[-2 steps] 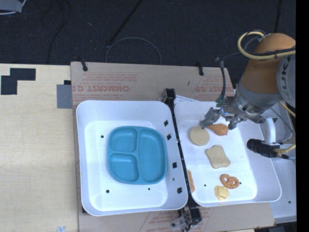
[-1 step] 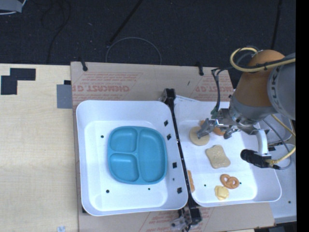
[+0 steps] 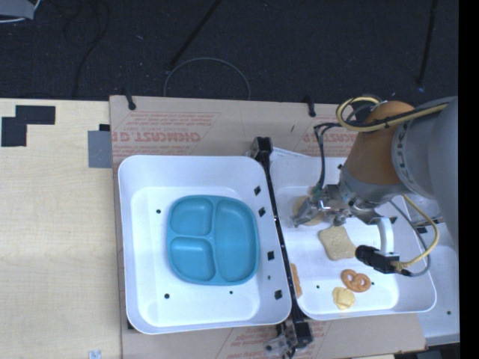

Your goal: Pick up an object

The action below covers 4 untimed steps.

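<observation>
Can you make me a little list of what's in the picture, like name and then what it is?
left bin: holds a blue plate with three sections
right bin: holds the food pieces
toast slice: lying flat, mid-bin
pretzel: below the toast in the view
yellow piece: beside the pretzel, near the bin's front edge
gripper: low over the right bin, beside the toast
arm: reaches in from the right

Red upside-down print on the cardboard sheet (image 3: 187, 126); letters too blurred to read.

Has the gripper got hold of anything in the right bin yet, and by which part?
Cannot be told. The gripper is low in the right bin, apart from the toast piece, pretzel and yellow piece; nothing visible between its fingers.
</observation>
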Each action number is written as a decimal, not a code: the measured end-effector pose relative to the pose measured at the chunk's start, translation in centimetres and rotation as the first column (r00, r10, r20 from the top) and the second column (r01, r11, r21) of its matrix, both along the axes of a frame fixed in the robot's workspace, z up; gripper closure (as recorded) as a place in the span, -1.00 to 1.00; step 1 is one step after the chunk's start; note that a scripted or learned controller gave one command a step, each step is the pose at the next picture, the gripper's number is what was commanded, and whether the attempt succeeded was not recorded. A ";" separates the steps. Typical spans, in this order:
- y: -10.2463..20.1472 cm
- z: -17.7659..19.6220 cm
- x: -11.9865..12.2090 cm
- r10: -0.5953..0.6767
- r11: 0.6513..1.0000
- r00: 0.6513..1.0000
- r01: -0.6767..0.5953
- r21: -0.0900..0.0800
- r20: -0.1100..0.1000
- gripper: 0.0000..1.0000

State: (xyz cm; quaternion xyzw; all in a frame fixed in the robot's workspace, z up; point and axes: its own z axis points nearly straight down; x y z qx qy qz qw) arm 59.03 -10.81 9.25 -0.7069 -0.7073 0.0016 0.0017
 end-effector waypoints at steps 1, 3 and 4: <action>0.0 -0.5 0.0 -0.005 1.000 1.000 0.005 0.001 0.001 -1.00; -0.6 6.7 0.1 -0.009 1.000 1.000 0.009 -0.001 0.007 1.00; 0.2 12.6 0.3 0.000 1.000 1.000 0.000 0.000 0.008 1.00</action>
